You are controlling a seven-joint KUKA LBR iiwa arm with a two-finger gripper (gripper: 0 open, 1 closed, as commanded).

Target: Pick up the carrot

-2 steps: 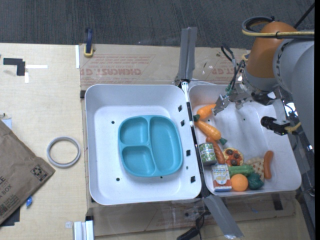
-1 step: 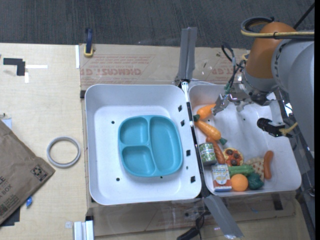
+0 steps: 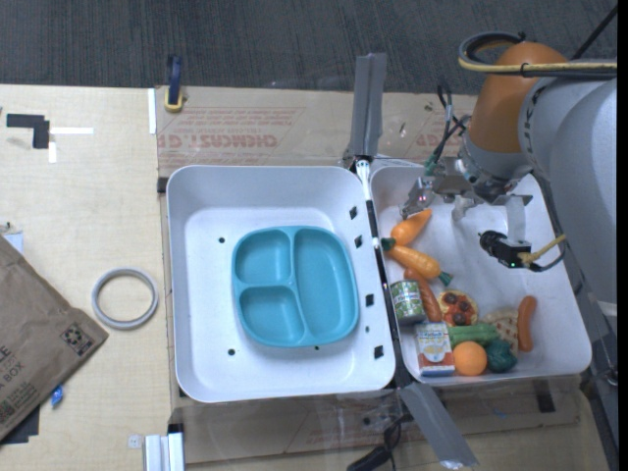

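Observation:
Two orange carrots with green tops lie in the right bin (image 3: 564,356). One carrot (image 3: 411,227) is near the bin's upper left, and a second carrot (image 3: 416,261) lies just below it. My gripper (image 3: 422,198) hangs over the bin's upper left corner, just above the upper carrot and very close to its tip. The grey arm with its orange band (image 3: 512,96) reaches in from the right. Nothing visibly hangs from the gripper.
The right bin also holds a small can (image 3: 405,300), a pizza slice (image 3: 457,307), a sausage (image 3: 527,322), an orange (image 3: 470,358), a juice box (image 3: 435,349) and green vegetables (image 3: 498,353). A blue divided plate (image 3: 294,285) sits in the left bin (image 3: 196,263). A tape ring (image 3: 125,296) lies on the bench.

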